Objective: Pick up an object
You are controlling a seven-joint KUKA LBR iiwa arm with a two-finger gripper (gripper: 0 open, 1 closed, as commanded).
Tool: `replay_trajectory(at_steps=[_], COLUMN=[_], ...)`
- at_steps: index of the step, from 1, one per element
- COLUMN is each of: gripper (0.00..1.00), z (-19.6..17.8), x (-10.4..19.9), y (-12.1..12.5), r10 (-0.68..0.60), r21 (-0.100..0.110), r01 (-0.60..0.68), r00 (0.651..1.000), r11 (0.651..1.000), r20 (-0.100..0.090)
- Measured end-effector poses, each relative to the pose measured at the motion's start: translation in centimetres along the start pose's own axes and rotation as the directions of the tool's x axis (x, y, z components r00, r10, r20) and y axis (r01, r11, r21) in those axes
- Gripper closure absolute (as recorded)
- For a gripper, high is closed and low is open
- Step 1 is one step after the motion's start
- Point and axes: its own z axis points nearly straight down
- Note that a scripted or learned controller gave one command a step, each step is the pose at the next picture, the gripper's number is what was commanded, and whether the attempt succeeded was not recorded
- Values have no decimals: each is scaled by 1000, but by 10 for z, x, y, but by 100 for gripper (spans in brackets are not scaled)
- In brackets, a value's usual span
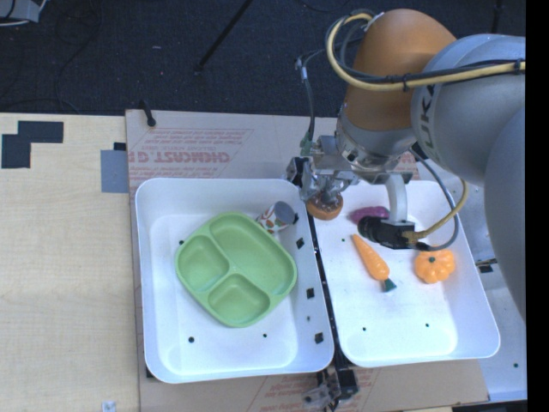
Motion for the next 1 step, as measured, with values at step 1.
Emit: replay_trajectory(at_steps=[1], gripper=[100], z=[16], x=[50], y=[-5], r10=[-1], r21=[4], r01=[1], r00=[1000], r11=[1000], r20=[0])
